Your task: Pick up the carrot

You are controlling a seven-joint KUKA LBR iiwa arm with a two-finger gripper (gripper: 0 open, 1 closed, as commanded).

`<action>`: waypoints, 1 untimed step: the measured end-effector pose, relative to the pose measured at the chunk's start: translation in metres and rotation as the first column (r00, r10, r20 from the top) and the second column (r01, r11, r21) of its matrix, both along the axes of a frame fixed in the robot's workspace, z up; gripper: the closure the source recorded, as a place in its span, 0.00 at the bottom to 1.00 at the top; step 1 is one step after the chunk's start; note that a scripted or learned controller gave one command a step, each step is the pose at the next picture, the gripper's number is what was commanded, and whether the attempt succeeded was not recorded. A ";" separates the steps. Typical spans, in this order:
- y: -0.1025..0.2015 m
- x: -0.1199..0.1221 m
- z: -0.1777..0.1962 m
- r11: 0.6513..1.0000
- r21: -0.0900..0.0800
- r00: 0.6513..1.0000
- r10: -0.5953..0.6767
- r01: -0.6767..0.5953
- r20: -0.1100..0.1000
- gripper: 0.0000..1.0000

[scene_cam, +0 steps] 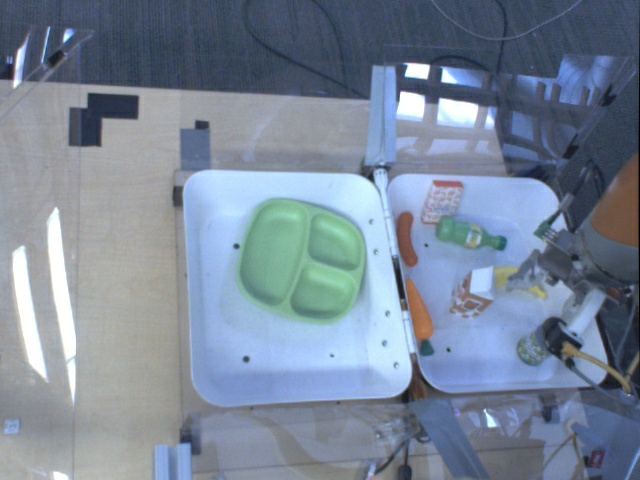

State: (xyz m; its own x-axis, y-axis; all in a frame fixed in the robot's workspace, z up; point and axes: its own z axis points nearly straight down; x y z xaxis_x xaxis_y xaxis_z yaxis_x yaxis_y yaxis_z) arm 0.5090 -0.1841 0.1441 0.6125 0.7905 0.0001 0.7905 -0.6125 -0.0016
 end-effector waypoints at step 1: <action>-0.007 -0.008 -0.057 0.999 0.001 0.999 -0.035 0.035 0.008 0.00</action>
State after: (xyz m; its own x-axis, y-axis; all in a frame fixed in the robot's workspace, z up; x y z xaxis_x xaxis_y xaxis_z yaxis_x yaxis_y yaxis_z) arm 0.5007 -0.1911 0.0868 0.6400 0.7684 0.0061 0.7684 -0.6400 0.0040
